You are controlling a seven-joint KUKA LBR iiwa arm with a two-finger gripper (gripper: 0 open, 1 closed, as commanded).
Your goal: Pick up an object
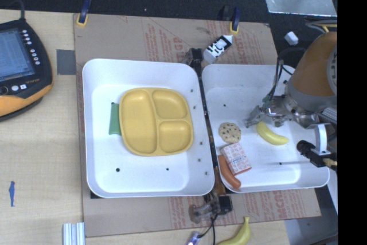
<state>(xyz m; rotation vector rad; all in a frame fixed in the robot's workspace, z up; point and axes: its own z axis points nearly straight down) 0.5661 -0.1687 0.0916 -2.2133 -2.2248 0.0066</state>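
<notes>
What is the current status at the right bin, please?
Gripper low in right white bin, just above small yellow banana. Nothing seen held. Round chocolate-chip cookie lies apart to the banana's left.

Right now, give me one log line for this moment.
arm: over right bin | gripper: just above banana | cookie, hot dog: in right bin | yellow tray: left bin
</notes>
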